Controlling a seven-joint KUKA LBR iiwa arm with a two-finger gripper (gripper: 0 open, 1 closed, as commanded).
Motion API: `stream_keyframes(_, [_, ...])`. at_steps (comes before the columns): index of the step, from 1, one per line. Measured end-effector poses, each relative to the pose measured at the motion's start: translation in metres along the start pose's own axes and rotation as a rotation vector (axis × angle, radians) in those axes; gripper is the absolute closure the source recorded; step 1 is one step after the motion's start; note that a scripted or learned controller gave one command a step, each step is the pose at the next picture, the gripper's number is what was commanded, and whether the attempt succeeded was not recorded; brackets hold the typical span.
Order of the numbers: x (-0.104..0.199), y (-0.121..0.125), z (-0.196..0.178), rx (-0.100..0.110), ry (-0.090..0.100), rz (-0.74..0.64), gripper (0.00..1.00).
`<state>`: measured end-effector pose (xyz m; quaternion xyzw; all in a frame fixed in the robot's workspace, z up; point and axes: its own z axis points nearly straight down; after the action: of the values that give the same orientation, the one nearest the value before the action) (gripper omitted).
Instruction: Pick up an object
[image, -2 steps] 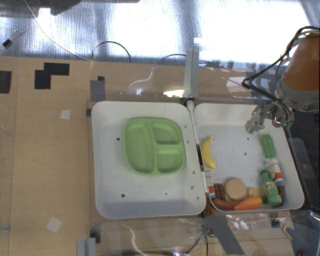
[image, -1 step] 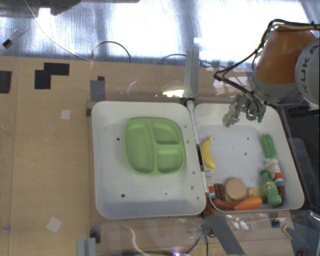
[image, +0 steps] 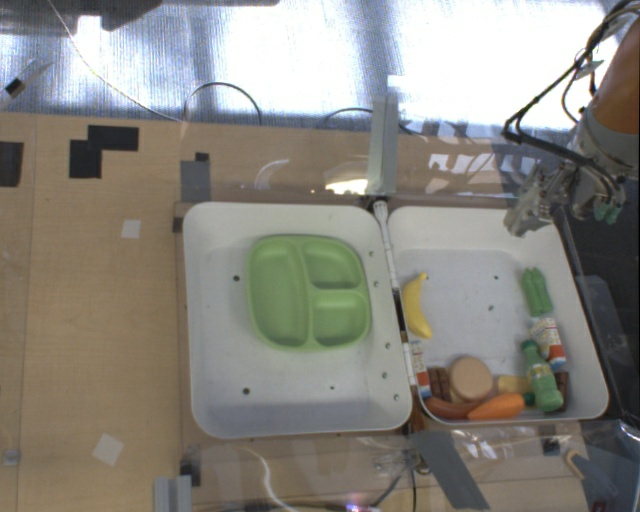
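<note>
My gripper (image: 524, 217) hangs over the far right corner of the right bin (image: 480, 262), with nothing visible in it. A yellow banana (image: 415, 305) lies by that bin's left wall. A green vegetable (image: 536, 291) rests along the right wall, well below the gripper. Along the near edge lies a cluster: a round brown bun (image: 470, 378), an orange carrot (image: 495, 407), a dark sausage (image: 447, 407), a green bottle (image: 541, 376) and a small white bottle (image: 548, 338).
The left bin (image: 215, 330) holds a green divided plate (image: 307, 291). A grey post (image: 381, 150) stands behind the seam between the bins. Cables loop above the arm at the upper right. Bare bin floor lies between the banana and the green vegetable.
</note>
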<state>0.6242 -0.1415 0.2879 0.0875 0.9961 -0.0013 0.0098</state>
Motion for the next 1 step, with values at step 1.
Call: stream_keyframes(1, [0.0631,0.0237,0.0569,-0.002,0.015,0.078,1.00])
